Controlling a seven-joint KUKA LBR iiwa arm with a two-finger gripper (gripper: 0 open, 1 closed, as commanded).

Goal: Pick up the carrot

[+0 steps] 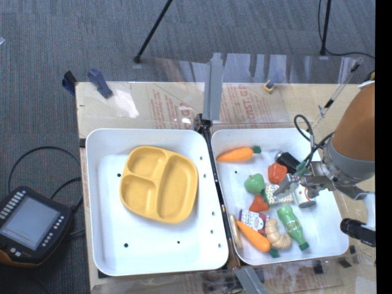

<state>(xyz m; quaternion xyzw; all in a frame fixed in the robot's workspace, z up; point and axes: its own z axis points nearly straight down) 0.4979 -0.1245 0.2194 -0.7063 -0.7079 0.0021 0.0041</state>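
Two carrots lie in the right bin (340,241). One carrot (236,155) rests near the bin's far left corner, its green top pointing right. The other carrot (253,236) lies slanted by the near left wall, beside a beige knobbly toy (278,234). My gripper (294,193) hangs over the middle of the right bin, to the right of both carrots and apart from them. Its fingers (283,189) look spread, with no carrot between them.
Around the gripper lie a green pepper (254,182), a red pepper (277,172), a red wedge (259,204), a green bottle (292,227), a small packet (249,218) and a black object (286,160). The left bin (110,250) holds a yellow divided plate (160,183).
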